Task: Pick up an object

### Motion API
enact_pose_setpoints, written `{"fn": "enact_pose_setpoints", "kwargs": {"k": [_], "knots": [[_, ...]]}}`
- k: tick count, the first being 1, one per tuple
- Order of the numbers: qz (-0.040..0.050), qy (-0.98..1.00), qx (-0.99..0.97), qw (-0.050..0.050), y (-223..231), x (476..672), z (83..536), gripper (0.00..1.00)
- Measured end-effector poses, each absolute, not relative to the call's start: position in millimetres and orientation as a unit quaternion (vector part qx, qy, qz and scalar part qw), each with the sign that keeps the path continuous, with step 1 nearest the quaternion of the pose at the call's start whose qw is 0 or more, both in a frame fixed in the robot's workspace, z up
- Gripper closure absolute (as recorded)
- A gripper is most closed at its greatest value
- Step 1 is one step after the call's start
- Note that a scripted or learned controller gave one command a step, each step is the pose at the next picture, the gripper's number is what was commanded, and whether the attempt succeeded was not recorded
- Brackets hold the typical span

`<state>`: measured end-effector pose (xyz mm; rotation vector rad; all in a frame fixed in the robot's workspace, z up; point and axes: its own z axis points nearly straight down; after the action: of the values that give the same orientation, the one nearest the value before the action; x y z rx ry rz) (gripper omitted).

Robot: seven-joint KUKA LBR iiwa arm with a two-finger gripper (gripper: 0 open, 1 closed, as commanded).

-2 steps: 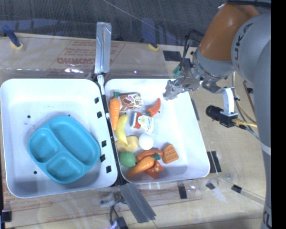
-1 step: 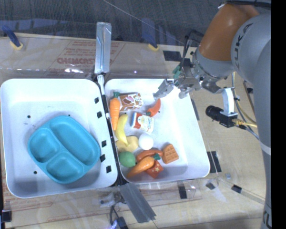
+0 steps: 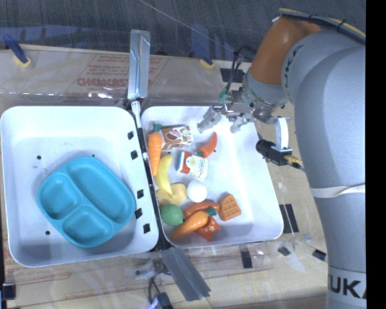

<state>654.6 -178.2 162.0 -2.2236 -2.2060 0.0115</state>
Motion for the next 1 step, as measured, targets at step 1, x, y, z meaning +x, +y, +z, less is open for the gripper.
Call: {"fn": "enact_pose_setpoints", "kwargs": {"k": [1], "knots": [[0.0012, -0.719, -0.695, 0.001, -196.8, 639.1, 91.0, 0.0]]}}
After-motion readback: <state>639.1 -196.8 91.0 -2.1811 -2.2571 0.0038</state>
